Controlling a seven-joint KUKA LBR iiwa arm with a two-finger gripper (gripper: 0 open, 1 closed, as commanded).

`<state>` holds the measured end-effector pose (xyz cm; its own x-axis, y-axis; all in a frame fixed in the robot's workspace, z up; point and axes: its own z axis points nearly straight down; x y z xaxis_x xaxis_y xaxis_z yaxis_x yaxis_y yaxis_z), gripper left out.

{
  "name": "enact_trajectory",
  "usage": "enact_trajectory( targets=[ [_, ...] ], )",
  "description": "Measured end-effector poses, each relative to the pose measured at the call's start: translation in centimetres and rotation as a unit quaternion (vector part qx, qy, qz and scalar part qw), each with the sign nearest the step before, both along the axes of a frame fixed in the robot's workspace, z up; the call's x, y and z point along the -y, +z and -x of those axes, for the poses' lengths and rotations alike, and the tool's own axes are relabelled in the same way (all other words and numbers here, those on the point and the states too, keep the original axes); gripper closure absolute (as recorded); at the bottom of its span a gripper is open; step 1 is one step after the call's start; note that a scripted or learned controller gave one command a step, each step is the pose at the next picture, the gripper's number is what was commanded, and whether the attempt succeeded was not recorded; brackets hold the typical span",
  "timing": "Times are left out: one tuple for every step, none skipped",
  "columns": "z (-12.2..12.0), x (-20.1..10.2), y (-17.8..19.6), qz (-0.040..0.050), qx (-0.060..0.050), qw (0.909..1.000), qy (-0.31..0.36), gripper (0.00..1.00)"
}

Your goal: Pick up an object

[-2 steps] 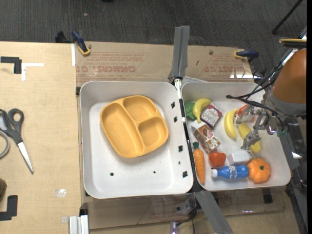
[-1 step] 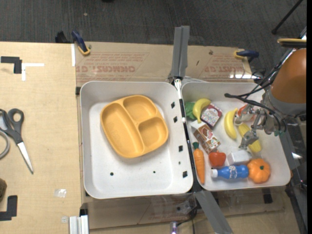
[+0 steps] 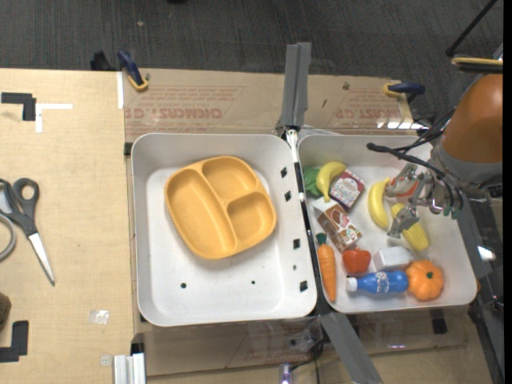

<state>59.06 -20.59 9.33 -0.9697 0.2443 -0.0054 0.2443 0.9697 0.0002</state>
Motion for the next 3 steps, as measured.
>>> enact_trajectory(
  targets=[
    [-0.2,0.0,1.1,0.0014,0.002,1.0,0.002,1.0],
    [-0.2,-0.1,1.1,0.0012,0.002,1.0,0.002,0.0],
    [3.7,1.6,-0.1,0.0001,-0.001,1.0,-0.005,0.0]
  ],
)
